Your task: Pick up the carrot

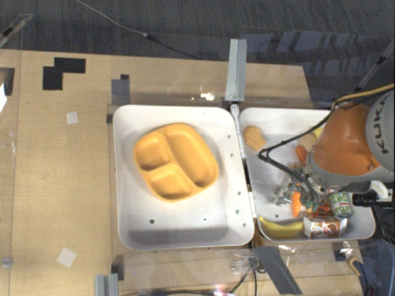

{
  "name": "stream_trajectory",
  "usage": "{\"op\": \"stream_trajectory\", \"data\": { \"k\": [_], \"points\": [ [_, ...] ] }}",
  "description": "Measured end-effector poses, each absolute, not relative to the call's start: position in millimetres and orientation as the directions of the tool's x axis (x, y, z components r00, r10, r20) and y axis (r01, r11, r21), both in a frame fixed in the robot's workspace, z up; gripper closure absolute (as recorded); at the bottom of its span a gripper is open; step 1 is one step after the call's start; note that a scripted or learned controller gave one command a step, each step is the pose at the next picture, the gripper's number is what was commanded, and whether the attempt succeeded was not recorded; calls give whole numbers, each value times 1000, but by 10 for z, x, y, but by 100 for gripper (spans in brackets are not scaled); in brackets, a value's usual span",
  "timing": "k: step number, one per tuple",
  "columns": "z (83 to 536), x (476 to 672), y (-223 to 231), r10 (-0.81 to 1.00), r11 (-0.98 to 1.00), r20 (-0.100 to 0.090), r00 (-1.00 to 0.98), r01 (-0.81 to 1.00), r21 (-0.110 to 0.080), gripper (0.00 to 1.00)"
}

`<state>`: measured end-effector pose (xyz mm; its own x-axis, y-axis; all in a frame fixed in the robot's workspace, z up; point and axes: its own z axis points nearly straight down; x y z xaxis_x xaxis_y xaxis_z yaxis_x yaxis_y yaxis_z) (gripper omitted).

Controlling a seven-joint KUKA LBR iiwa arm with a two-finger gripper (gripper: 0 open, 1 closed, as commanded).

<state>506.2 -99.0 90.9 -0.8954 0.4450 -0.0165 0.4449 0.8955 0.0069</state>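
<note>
Arm [345, 143] is reaching in from the right over the right bin [271, 119], its orange band covering much of that bin's right half. End effector [289, 193] is sitting low in the right bin, left of the orange band, with dark cables looping around it. Metallic finger parts are showing at that spot, but whether they are released or clenched cannot be told from this angle.

Carrot [296, 203] is lying in the right bin, just right of the end effector and touching or nearly touching it; it is appearing as a short orange piece, standing roughly upright in the view. Whether it is sitting between the fingers cannot be told. A second orange-red item [300, 153] is peeking out at the edge of the orange band, above the end effector; its identity is unclear.

Banana [281, 228] is lying along the near edge of the right bin, below the end effector. A can with a red and white label [323, 227] is lying on its side just right of the banana. A green-labelled can [340, 203] is sitting above that one, right of the carrot. A tan, bread-like item [253, 138] is resting in the far left corner of the right bin, well apart from the end effector.

Left bin [136, 227] is holding a yellow divided plate [176, 161] with three compartments, lying near its middle. Both bins are sitting on the wooden table [55, 184].
</note>
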Motion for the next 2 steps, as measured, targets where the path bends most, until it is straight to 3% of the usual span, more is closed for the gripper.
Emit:
{"op": "stream_trajectory", "data": {
  "k": [1,2],
  "points": [
    [2461,5240,-630,528,849,-17,-849,528,10,100],
    [2182,5063,-443,448,894,-7,-894,448,4,100]
  ]
}}
